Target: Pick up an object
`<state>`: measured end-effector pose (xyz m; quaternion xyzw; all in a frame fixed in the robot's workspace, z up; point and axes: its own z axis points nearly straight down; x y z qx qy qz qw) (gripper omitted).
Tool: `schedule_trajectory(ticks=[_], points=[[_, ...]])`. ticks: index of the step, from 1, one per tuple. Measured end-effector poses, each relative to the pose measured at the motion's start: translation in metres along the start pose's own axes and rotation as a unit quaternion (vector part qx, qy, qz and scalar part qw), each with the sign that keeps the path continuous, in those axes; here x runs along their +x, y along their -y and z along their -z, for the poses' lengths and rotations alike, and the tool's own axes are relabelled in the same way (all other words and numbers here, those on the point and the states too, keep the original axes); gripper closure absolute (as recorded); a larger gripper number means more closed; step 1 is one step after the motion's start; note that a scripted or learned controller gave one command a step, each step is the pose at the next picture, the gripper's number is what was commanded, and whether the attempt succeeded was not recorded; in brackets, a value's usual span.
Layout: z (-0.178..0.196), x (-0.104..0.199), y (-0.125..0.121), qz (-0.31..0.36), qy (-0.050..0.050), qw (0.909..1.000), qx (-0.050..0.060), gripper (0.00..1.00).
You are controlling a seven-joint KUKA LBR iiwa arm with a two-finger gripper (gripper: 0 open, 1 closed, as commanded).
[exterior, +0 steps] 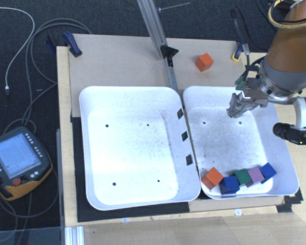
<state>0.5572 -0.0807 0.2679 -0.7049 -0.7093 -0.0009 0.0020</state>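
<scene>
Several small blocks lie in a row along the near edge of the right bin (pixel 275 137): an orange block (pixel 212 177), a blue block (pixel 229 185), a green block (pixel 243 177), a purple block (pixel 255 175) and another blue block (pixel 268 171). My gripper (pixel 237 107) hangs over the far part of the right bin, well away from the row of blocks. Nothing shows between its fingers.
The left bin (pixel 92 101) sits beside the right one. A loose orange cube (pixel 204 62) rests on the bench behind the bins. A slanted metal pole (pixel 152 19) rises from a clamp between the bins. A teach pendant (pixel 15 160) lies off the bench at left.
</scene>
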Motion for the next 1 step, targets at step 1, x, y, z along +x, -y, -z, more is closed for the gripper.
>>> schedule_trajectory(ticks=[1], points=[[-0.0880, -0.0358, 0.0617, -0.006, 0.001, 1.0000, 0.005, 1.00]])
